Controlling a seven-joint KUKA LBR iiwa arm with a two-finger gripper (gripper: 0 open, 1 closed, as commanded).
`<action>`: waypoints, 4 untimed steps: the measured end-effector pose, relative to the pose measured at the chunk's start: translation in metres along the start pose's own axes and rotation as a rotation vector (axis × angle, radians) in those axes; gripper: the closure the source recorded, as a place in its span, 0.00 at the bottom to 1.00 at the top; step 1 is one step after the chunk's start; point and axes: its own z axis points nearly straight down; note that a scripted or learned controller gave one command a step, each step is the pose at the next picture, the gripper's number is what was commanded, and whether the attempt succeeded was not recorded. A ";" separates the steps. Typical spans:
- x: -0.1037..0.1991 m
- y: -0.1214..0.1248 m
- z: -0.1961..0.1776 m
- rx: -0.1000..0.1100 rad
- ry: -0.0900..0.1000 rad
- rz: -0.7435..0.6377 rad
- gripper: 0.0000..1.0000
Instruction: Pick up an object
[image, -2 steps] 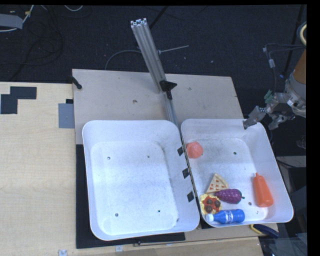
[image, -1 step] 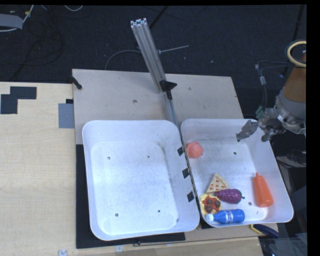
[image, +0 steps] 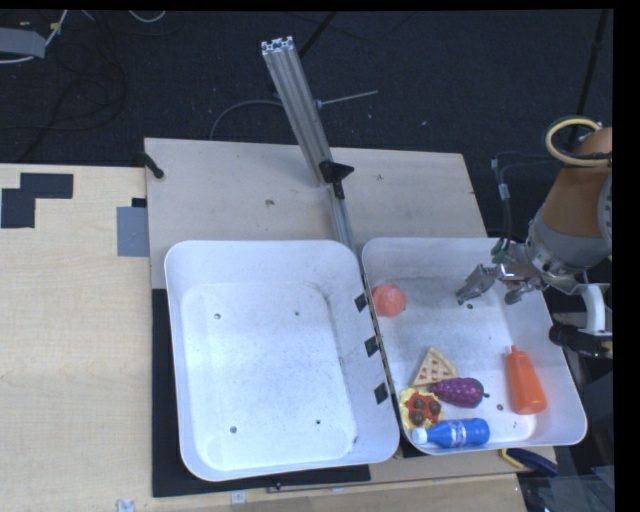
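Open tool (image: 478, 290) above right bin (image: 560, 425), red ball (image: 389, 299) apart, leftward

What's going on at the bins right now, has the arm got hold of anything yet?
Not yet. The gripper hangs over the upper part of the right bin with nothing between its fingers. The pink ball lies near the bin's left wall. The orange bottle, purple piece, waffle wedge and blue bottle lie toward the near end.

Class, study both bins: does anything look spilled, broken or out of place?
Nothing stands out. The toys, a pink ball, orange bottle, waffle, purple piece and blue bottle, lie loose but whole in the right bin.
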 end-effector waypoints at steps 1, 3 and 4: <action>0.001 -0.001 0.048 -0.002 0.000 0.000 0.00; 0.007 -0.004 -0.011 -0.009 -0.002 0.001 1.00; 0.015 -0.005 -0.057 -0.009 -0.002 0.000 1.00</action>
